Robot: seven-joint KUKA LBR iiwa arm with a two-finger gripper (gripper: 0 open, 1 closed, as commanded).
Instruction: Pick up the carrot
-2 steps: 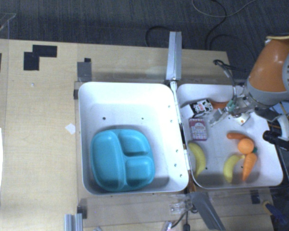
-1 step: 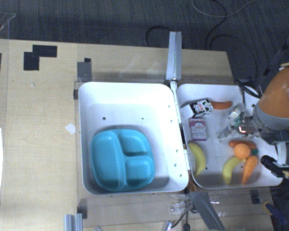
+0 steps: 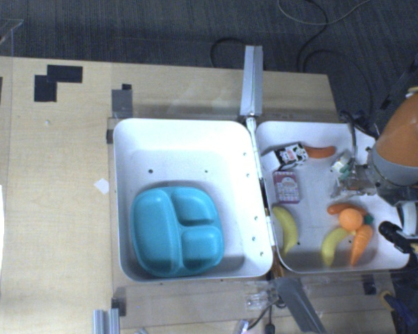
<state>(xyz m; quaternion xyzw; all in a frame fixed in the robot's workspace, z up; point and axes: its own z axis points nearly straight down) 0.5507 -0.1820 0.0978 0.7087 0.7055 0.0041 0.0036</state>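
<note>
1. The carrot (image 3: pixel 361 244) lies in the right bin (image 3: pixel 313 132), at about 5 o'clock of that bin's floor, close to the near wall. It is tilted, its tip toward 7 o'clock and its green end toward 1 o'clock.
2. It is crowded. An orange (image 3: pixel 350 219) touches its upper end at 11 o'clock, and a banana (image 3: pixel 332 244) lies just beside it at 9 o'clock.
3. The gripper (image 3: pixel 350 178) hangs at 12 o'clock of the carrot, above the orange. Its shape is blurred, so I cannot tell how it is set.
4. To grasp well, I judge it should shift toward 5 o'clock and come down over the carrot's lower half, away from the orange.
5. The fingers should straddle the carrot across its width, so turn the wrist to match the tilt.
6. The main risk is nudging the banana or catching the orange instead.
</note>
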